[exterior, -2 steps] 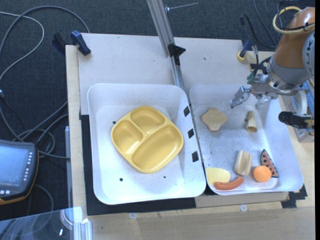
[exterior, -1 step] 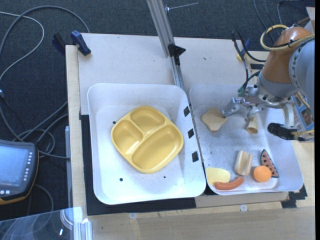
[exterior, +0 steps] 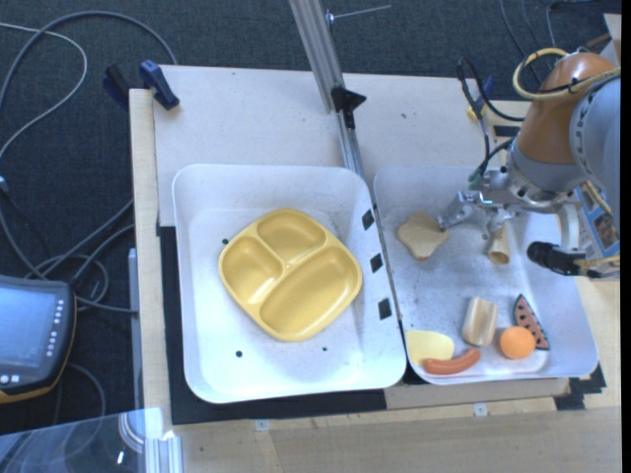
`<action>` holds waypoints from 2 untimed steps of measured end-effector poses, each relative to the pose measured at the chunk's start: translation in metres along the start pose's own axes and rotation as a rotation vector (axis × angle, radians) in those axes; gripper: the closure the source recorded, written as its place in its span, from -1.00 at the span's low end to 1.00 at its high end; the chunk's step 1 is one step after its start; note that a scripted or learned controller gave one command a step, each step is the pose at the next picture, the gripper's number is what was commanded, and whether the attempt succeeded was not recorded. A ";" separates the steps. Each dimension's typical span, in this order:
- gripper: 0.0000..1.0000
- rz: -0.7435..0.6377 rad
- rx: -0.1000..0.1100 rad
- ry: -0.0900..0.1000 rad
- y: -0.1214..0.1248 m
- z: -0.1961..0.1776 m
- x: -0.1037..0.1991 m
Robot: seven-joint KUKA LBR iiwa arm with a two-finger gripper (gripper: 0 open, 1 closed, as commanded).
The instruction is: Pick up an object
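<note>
My gripper (exterior: 471,219) hangs over the back of the right bin (exterior: 582,343), with the fingers spread apart and nothing between them. A flat tan bread-like piece (exterior: 421,235) lies just left of the left fingertip. Under the right fingertip stands a small tan cone (exterior: 498,248). Near the bin's front lie a tan loaf piece (exterior: 479,320), an orange ball (exterior: 517,343), a watermelon slice (exterior: 529,320), a yellow piece (exterior: 430,344) and a red sausage (exterior: 452,364).
The left bin (exterior: 197,363) holds a yellow divided plate (exterior: 289,274). A slanted metal pole (exterior: 325,47) runs down to the bins' shared wall. Cables hang around the arm's wrist (exterior: 552,126) at the right.
</note>
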State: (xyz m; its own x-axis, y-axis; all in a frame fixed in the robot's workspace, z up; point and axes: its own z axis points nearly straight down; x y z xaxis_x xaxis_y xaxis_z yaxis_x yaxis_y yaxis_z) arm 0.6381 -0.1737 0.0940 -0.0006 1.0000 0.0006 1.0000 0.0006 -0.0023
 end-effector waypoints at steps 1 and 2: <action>1.00 -0.001 -0.003 0.000 0.001 -0.012 0.000; 1.00 -0.002 -0.011 -0.003 0.009 -0.076 0.003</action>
State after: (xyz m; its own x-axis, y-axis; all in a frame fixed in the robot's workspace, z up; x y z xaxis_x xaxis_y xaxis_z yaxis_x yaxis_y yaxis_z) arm 0.6473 -0.1712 0.1695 -0.0022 1.0000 -0.0019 1.0000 0.0022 0.0087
